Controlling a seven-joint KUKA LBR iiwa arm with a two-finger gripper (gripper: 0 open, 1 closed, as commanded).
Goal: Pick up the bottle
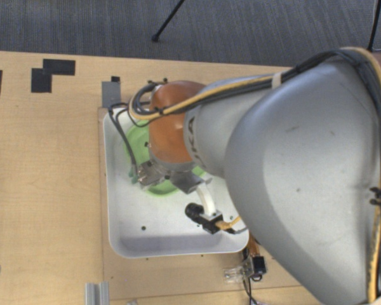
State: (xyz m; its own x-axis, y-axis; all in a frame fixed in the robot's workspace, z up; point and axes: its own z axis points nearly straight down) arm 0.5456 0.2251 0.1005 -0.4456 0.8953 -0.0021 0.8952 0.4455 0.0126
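Observation:
A green object [140,146], seemingly the bottle, lies in the left white bin [124,234], mostly hidden under the arm's orange wrist band [168,129]. Only its left edge and lower curve show. My gripper [155,175] hangs directly over the green object's lower part, its grey body covering it. From above I cannot make out how the gripper meets the object.
The large grey arm [292,164] covers the right half of the view, including the second bin. Black patches [51,74] mark the wooden bench [44,189] at the upper left. A small clear part [238,273] lies below the bin's front edge.

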